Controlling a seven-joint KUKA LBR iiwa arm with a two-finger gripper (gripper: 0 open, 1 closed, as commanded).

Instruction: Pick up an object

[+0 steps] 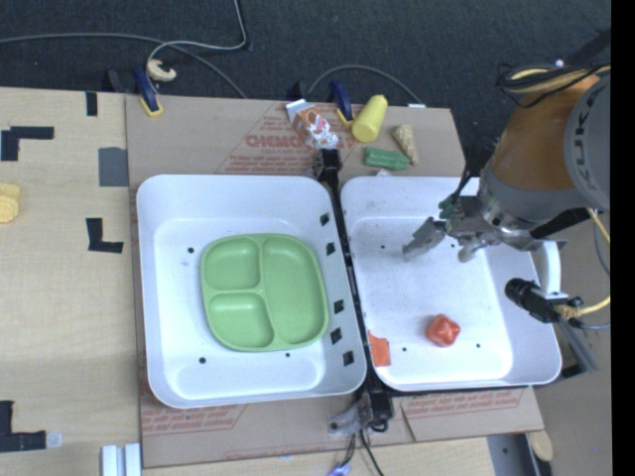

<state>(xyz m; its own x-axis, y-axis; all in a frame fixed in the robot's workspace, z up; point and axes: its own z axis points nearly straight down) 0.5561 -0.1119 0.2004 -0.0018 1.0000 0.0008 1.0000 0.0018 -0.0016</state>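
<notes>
Printed lettering on the cardboard only

You can see red printing on the cardboard sheet [260,139] under the two bins, above the left bin [159,206]; it looks like a brand word inside a triangle mark, but it is too blurred for you to read letter by letter. More red print runs along the cardboard's front edge, and it is equally unreadable

Desk [60,296] of pale wood, overlaid with a cardboard sheet [248,137] that bears two white bins side by side: left bin [164,276], right bin [496,365]. Behind the bins on the cardboard lie a yellow object [370,117], a green piece [385,159] and a small packet [313,124].
</notes>
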